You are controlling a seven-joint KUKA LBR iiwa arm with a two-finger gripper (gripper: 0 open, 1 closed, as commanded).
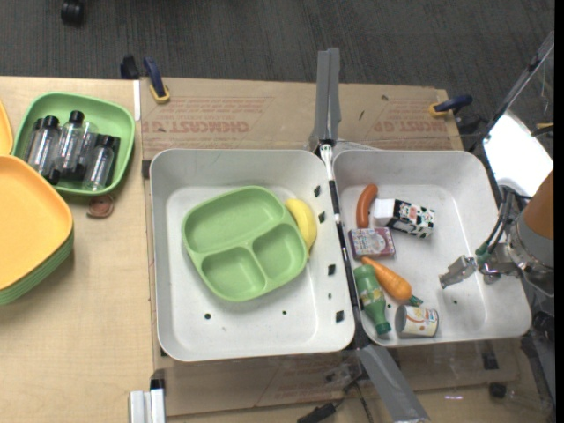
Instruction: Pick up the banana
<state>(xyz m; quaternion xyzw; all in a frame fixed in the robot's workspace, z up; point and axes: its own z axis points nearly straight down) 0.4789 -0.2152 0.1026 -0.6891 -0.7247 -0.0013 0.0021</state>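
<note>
The banana (303, 221) is yellow and lies in the left bin (167, 236), tucked against the right rim of a green divided plate (245, 243). Part of it is hidden by that rim. My gripper (458, 271) hangs low over the right side of the right bin (476, 183), far to the right of the banana, with bare bin floor under it. Nothing is seen in its grasp.
The right bin holds a sausage (366, 204), a milk carton (411, 218), a pink packet (372, 242), a carrot (389, 278), a green bottle (371, 300) and a small can (419, 322). On the bench at left stand a green tray of bottles (75, 144) and stacked orange plates (26, 227).
</note>
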